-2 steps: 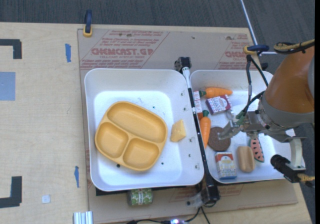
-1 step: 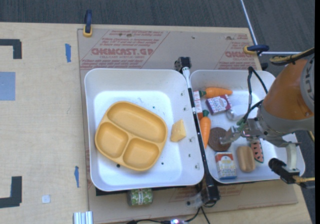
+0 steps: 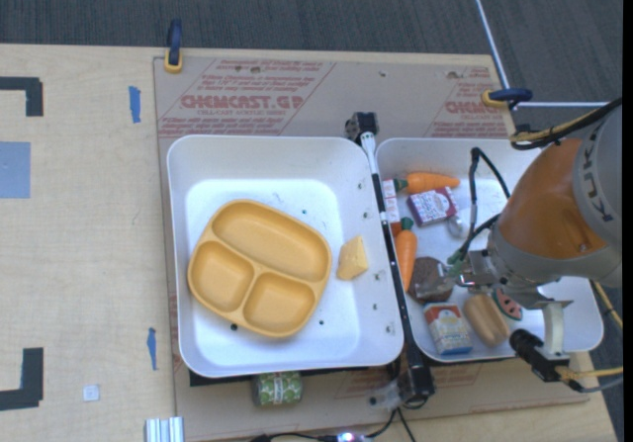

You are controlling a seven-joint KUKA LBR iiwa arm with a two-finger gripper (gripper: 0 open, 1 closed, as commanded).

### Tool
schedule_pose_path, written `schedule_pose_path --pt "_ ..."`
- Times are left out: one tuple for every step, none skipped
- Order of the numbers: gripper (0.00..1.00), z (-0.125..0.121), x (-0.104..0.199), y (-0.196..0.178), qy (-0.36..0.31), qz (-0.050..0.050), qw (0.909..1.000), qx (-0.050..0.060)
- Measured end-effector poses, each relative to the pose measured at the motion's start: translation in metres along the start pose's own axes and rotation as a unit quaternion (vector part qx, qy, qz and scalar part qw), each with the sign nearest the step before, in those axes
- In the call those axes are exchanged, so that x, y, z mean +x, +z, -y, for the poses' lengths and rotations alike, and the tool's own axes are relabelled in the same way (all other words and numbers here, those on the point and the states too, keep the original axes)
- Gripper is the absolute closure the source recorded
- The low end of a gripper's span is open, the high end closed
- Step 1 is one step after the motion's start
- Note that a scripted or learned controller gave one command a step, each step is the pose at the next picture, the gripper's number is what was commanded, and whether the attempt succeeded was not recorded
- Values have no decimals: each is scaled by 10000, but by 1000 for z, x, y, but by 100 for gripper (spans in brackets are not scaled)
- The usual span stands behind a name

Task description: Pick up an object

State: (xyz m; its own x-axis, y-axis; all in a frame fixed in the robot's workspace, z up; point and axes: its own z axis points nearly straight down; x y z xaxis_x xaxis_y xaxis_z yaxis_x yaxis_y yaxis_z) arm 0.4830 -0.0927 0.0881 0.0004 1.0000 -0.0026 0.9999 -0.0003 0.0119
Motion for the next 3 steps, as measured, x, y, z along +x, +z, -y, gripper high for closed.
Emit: schedule_pose_path --pt "100 -2 0 -11 1 5 10000 -32" --pt "100 1 72 -97 -9 -18 10000 50" --pt "0 2 72 -97 -11 -15 10000 51"
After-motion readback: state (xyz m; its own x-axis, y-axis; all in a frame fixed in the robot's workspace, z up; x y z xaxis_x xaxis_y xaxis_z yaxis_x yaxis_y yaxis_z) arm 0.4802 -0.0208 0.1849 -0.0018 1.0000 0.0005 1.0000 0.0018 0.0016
